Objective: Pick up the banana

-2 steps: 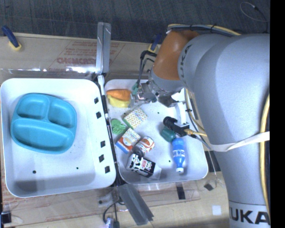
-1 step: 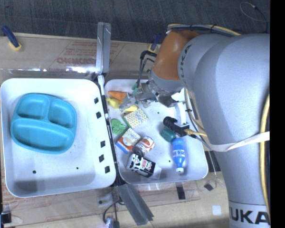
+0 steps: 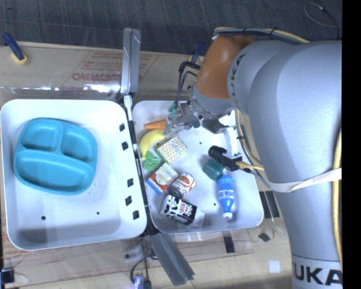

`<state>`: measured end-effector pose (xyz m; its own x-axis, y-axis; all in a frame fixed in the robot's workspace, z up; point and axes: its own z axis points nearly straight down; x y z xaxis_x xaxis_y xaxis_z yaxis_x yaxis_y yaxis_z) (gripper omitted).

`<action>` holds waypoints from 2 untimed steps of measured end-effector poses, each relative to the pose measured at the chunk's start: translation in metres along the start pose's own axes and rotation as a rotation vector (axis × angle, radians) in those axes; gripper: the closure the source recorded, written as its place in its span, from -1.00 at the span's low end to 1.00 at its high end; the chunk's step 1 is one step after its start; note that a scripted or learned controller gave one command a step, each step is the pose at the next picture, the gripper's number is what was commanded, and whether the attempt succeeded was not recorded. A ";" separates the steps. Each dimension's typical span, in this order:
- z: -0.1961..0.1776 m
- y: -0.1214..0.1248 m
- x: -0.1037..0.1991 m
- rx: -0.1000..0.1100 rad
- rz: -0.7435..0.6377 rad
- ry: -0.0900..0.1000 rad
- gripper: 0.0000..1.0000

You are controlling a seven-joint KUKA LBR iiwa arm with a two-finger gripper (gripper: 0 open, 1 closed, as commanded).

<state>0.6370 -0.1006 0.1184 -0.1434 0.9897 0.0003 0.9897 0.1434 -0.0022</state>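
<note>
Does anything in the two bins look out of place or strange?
Nothing looks spilled or broken. The right bin is crowded: the banana lies half under a packet, and the blue bottle lies on its side.

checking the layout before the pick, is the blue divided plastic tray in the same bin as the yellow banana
No, the blue divided plastic tray lies in the left white bin, while the yellow banana lies in the right white bin.

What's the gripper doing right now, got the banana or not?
Gripper: low over the right bin, just above the banana. Open or shut cannot be told, and no banana shows between its tips.
</note>
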 end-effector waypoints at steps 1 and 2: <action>0.000 0.000 0.000 0.000 0.000 0.000 -1.00; 0.019 -0.005 0.004 -0.008 -0.130 -0.008 -1.00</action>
<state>0.6313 -0.0975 0.0994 -0.2705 0.9627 -0.0082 0.9627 0.2705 0.0051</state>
